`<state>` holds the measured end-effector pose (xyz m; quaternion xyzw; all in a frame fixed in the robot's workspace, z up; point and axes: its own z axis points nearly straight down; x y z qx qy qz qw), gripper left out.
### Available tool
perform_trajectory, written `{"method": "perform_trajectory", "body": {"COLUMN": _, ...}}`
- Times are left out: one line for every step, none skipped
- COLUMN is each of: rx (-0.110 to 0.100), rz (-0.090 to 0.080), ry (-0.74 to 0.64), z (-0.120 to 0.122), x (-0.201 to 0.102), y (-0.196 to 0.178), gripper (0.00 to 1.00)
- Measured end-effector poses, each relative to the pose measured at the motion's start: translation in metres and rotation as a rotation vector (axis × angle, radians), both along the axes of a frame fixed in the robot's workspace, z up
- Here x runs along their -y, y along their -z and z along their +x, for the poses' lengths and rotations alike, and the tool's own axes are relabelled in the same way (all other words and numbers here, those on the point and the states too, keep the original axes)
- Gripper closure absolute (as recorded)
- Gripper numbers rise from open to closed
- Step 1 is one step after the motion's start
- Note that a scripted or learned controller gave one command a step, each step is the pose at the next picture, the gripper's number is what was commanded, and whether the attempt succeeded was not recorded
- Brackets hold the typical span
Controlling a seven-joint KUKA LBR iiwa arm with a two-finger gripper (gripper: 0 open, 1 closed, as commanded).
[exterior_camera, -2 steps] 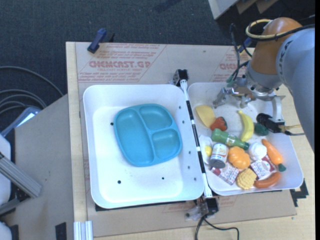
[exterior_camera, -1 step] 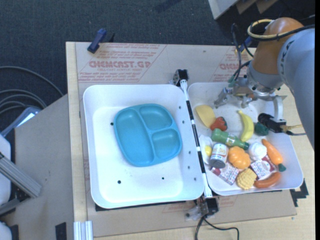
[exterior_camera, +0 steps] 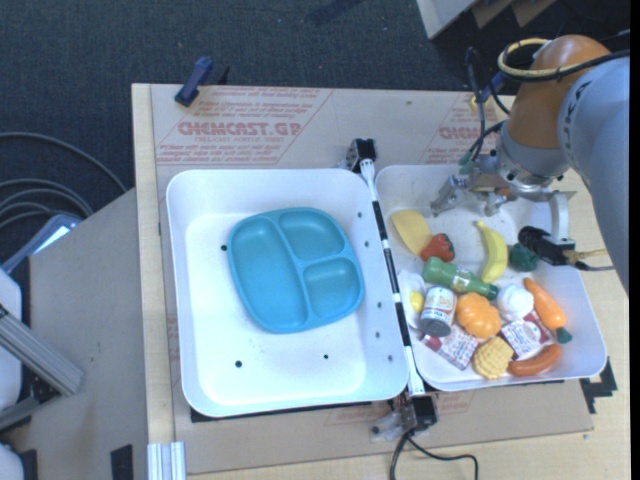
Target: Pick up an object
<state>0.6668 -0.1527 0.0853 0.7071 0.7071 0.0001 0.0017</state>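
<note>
- While the arm [exterior_camera: 560, 88] hangs over the far part of the right bin [exterior_camera: 592, 340], its gripper [exterior_camera: 478, 190] sits low above the bin floor, near the back wall.
- Nothing shows between the fingers; whether they are spread or pressed together cannot be told from this slant.
- Toys crowd the right bin: a yellow piece [exterior_camera: 410, 230] and a strawberry [exterior_camera: 438, 247] just beside it lie nearest the gripper, with a banana [exterior_camera: 492, 251] close by.
- Further toward the front lie a green bottle [exterior_camera: 455, 277], a can [exterior_camera: 436, 309], an orange [exterior_camera: 478, 316], a carrot [exterior_camera: 545, 304], a waffle [exterior_camera: 491, 359] and a sausage [exterior_camera: 530, 361], touching or crowding one another.
- A blue tray [exterior_camera: 295, 268] lies alone in the left bin [exterior_camera: 200, 368]; both bins rest on the surface [exterior_camera: 160, 168].
- By the look of it the pick is not yet made: no toy is lifted, all rest on the bin floor.
- What is left is likely the whole grasp: closing on one toy and raising it clear.
</note>
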Motion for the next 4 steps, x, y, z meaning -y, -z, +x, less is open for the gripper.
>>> {"method": "perform_trajectory", "body": {"rx": 0.0, "rz": 0.0, "ry": -0.001, "z": 0.0, "x": 0.0, "y": 0.0, "gripper": 0.0}}
{"method": "perform_trajectory", "body": {"rx": -0.002, "rz": 0.001, "ry": 0.0, "z": -0.0002, "x": -0.0028, "y": 0.0002, "gripper": 0.0}}
{"method": "perform_trajectory", "body": {"rx": 0.0, "rz": 0.0, "ry": 0.0, "z": -0.0001, "x": 0.0013, "y": 0.0001, "gripper": 0.0}}
{"method": "perform_trajectory", "body": {"rx": 0.0, "rz": 0.0, "ry": 0.0, "z": 0.0, "x": 0.005, "y": 0.0001, "gripper": 0.0}}
